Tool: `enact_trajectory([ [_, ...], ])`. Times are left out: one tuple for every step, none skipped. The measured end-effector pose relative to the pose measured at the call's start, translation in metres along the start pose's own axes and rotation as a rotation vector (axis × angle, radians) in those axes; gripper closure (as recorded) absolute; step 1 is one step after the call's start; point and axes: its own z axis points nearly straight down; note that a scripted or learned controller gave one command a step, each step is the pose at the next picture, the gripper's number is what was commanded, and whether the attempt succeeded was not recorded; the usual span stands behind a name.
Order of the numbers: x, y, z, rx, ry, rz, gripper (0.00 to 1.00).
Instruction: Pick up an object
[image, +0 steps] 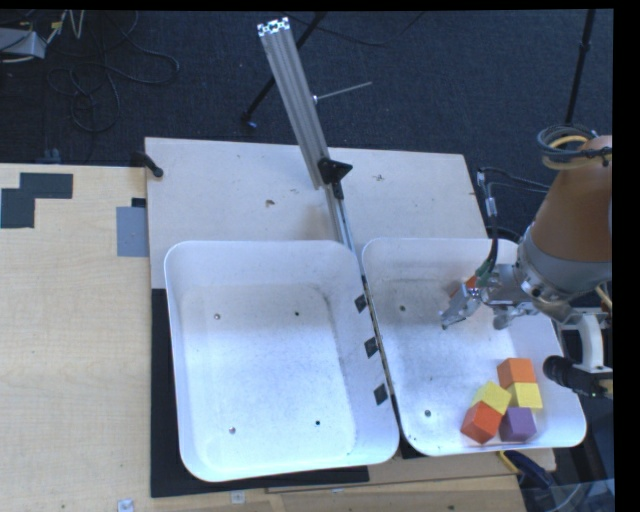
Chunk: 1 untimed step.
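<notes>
Even, bright overhead light washes out the white bins (265, 290); the dark floor (420, 80) at the top looks dim, and the whole frame is soft and grainy.

We see open floor across the left bin (260, 350); in the right bin (420, 330), 5 blocks (505, 400) crowd the lower-right corner.

We see two white bins (265, 440), speckled dark. Blocks: orange (516, 372), two yellow (493, 396), red-orange (480, 423), purple (517, 425). Grey arm (570, 235), orange band. Bench (70, 350) light wood.
</notes>
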Motion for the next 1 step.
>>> enact_trajectory([
  [-0.0307,0.063,0.0932,0.005,-0.001,-0.009,0.0],
])
